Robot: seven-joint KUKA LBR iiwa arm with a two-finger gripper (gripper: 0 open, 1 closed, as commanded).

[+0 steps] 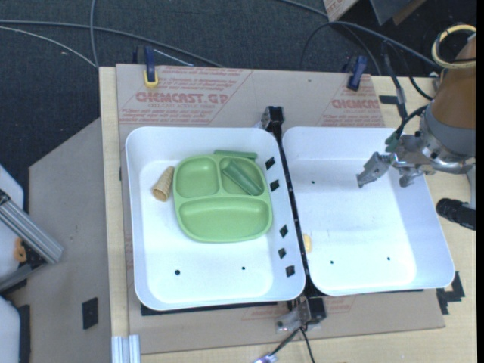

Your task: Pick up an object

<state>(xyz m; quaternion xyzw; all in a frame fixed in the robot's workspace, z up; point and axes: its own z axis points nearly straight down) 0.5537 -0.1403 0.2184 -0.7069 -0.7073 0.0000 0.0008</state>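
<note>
In the left bin (151, 278) lies a green divided plate (219, 218). A dark green oblong piece (243, 177) rests in the plate's upper right compartment. A tan cone (162, 183) lies on the bin floor, touching the plate's left rim. A small yellow bit (306, 242) sits at the left wall of the right bin (378, 271). My gripper (387, 174) hangs above the upper right part of the right bin, far from the plate. It is open, with nothing between its fingers.
A black divider with clips (281, 203) runs between the two bins. The bins rest on a cardboard sheet (189, 93) held by blue clamps (150, 65). Cables (98, 29) cross the dark floor behind.
</note>
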